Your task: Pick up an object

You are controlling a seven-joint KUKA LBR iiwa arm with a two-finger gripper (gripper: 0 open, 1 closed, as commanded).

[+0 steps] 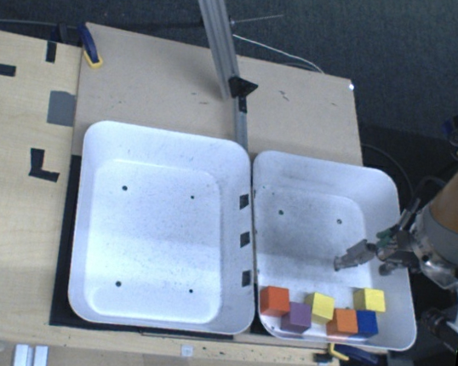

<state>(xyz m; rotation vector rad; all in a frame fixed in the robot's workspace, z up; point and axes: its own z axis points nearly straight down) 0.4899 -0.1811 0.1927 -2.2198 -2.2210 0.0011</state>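
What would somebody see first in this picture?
Probably the small colourful foam blocks, orange, purple, yellow and blue, bunched along the near edge of the right white bin. Just above them hovers the robot's grey gripper.

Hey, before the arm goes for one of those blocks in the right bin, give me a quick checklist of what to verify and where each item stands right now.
1. Blocks within the right bin: ok. All six sit along its near edge.
2. A free-standing target: ok. The orange block on the left has open space on its far side.
3. Crowding: not ok. The blue block touches a second orange block, with the yellow block close behind.
4. Gripper over a block: not ok. It sits over bare bin floor, beyond the row.
5. Gripper carrying nothing: ok. Nothing shows between its fingers.
6. Finger opening: cannot tell.
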